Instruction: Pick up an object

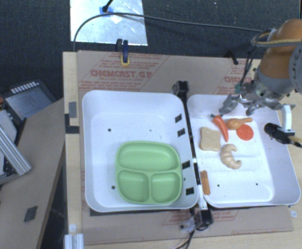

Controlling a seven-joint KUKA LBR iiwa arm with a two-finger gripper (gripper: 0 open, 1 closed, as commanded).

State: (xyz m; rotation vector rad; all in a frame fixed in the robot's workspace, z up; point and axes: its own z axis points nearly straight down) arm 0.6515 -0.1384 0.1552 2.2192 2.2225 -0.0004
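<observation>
Here the end effector (240, 105) hovers near the carrot (220, 126).

Green three-compartment tray (149, 171) sits in the lower half of my left bin (96, 118). Metal plate (108, 13) up top, yellow clamp (125, 53) just below it.

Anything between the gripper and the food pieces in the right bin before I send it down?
Nothing visible. The gripper sits over the right bin's far edge, and the red pepper and the orange piece lie just below it in the view, uncovered, with bare bin floor around them.
</observation>
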